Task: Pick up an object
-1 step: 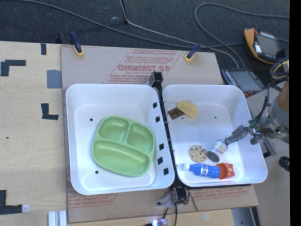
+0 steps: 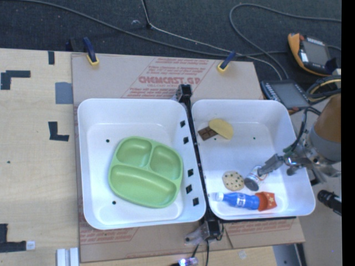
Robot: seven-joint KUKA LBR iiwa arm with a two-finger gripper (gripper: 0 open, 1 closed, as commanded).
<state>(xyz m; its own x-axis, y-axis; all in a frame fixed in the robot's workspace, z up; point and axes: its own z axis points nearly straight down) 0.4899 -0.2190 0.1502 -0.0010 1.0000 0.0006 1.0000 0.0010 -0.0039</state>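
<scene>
The right bin (image 2: 277, 112) holds several small items. A yellow wedge (image 2: 222, 128) lies at the back beside a brown chocolate piece (image 2: 206, 133). A round speckled cookie (image 2: 233, 180) sits in the middle. Along the front wall lies a blue bottle (image 2: 239, 200) with a red piece (image 2: 267, 201) at its right end. My gripper (image 2: 253, 182) reaches in low from the right, its tip just right of the cookie and just above the bottle. Nothing is visibly lifted. The grey arm with its orange band (image 2: 327, 127) hangs over the bin's right wall.
A green divided plate (image 2: 146, 170) lies in the left bin (image 2: 89, 148). A black divider (image 2: 191, 148) with clips runs between the bins. Cables and a yellow-black device (image 2: 312, 51) lie beyond the bench at the back right.
</scene>
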